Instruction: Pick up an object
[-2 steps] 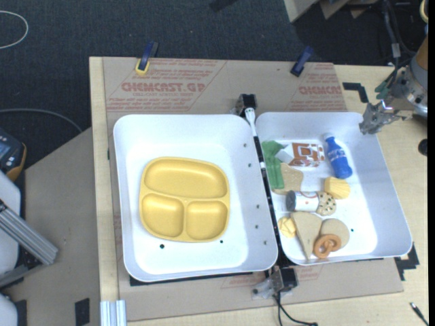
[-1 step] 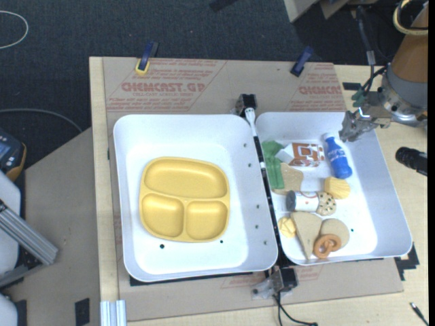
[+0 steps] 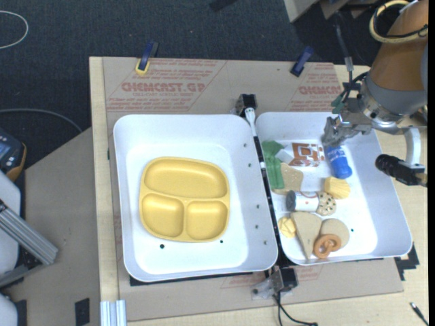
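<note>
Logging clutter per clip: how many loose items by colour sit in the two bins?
Yellow: 3, tray, block, small piece
Green: 1
Blue: 1, bottle
Tan or brown: 4
Other: 3
Total: 12, small ones approximate.

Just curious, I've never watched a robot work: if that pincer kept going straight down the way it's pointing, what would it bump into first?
Most likely the blue bottle, which lies just under the pincer in the right bin. Depth is hard to judge from this slanted view, so it may already be touching.

Yellow tray [image 3: 184, 197], blue bottle [image 3: 338, 161], white bins [image 3: 129, 182].
</note>
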